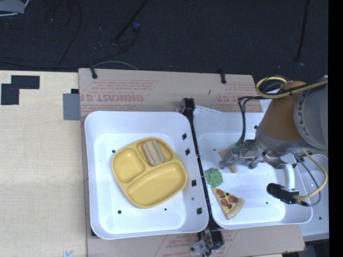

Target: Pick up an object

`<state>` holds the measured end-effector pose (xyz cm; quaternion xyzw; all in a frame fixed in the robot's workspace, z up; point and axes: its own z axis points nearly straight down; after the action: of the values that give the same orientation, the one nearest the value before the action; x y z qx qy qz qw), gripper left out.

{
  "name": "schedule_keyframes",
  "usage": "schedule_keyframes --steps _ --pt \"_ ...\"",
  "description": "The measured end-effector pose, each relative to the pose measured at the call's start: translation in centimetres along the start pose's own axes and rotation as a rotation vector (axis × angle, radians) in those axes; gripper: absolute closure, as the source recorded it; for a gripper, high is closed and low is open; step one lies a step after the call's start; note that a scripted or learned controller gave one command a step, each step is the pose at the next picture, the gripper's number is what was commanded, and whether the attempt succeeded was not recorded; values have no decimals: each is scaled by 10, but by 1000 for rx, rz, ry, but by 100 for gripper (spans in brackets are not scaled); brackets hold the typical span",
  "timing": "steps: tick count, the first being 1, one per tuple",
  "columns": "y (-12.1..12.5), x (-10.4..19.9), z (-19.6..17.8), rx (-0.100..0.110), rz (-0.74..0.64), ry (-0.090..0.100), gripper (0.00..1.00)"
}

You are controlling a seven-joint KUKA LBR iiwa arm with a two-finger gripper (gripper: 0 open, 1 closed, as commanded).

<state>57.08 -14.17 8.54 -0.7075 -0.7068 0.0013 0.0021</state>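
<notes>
nearest my camera lies one toy pizza slice [228, 201], flat on the floor of the right bin [257, 218], close to its front wall. its tip points up and to the left in my view, toward the wall between the bins, and its crust faces down and to the right, so its long axis runs on that diagonal. the gripper [231, 158] is low in the same bin, further back than the slice and apart from it; from this slant i cannot tell whether the jaws are spread or pressed together, and i see nothing clearly held. a small tan bit [232, 168] shows right at the gripper, too small for me to name. just left of and below it sits one green knobbly piece [213, 176], near the slice's tip. i count three loose things in this bin. further out, the left bin [102, 143] holds one yellow tray [155, 189] with three compartments, turned at an angle to the bin's walls. one brown sausage-like piece [155, 153] lies in its rear right compartment, long axis running front to back. both bins, two in all, rest on one cardboard sheet [139, 92].
</notes>
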Motion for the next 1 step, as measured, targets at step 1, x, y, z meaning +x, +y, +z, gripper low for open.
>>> schedule_keyframes --steps 1 --pt "0 -1 -12 -1 3 0 100"
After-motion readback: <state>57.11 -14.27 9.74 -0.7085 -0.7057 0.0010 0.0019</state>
